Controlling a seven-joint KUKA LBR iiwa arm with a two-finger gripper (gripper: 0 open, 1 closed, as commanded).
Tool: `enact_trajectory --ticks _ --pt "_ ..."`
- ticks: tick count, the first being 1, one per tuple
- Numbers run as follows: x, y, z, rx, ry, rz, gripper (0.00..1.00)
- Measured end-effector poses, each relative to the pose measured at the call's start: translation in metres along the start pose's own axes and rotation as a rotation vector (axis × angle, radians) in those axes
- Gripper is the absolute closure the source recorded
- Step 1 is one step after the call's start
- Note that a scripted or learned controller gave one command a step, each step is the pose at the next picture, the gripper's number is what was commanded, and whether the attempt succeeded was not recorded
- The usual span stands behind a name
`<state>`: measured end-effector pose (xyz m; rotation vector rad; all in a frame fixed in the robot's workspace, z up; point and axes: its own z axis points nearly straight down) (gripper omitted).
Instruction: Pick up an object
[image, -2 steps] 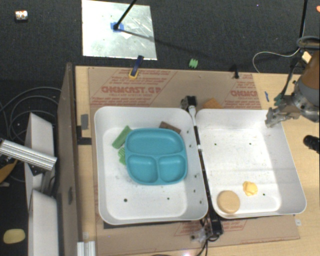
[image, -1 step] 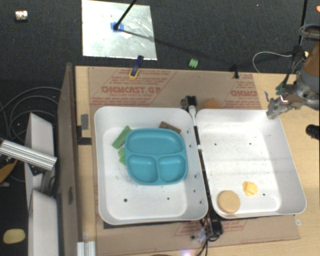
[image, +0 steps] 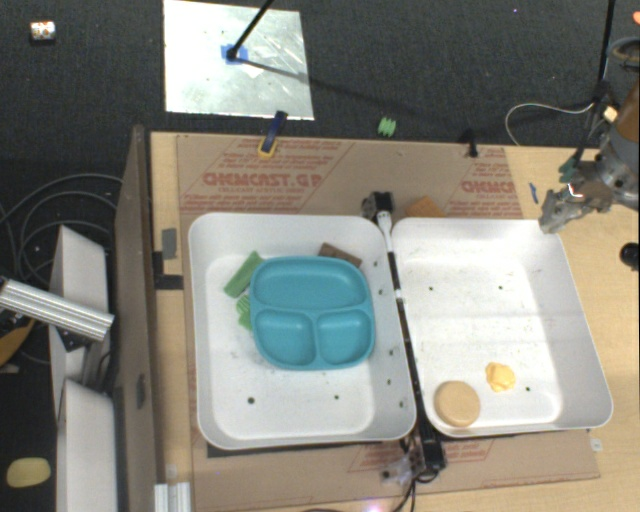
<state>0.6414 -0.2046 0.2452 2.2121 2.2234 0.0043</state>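
The round tan puck (image: 458, 403) lies at about five o'clock in the right bin (image: 560, 290), just beside a small yellow lump (image: 500, 377); it is judged light, stiff and best pinched across its rim. The gripper (image: 556, 212) hangs at two o'clock, well apart. "CHEMCAST" is read on the cardboard (image: 262, 179).

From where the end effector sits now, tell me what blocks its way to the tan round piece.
Nothing visible: the end effector is past the right bin's far corner, with bare floor before the tan round piece.
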Motion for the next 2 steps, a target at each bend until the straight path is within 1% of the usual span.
enact_trajectory --ticks 1,2 --pt "-0.0016 0.0291 -0.0004 -0.001 -0.001 -0.001 1.00" --pt "-0.0018 0.0278 0.0007 0.002 0.000 0.000 1.00"
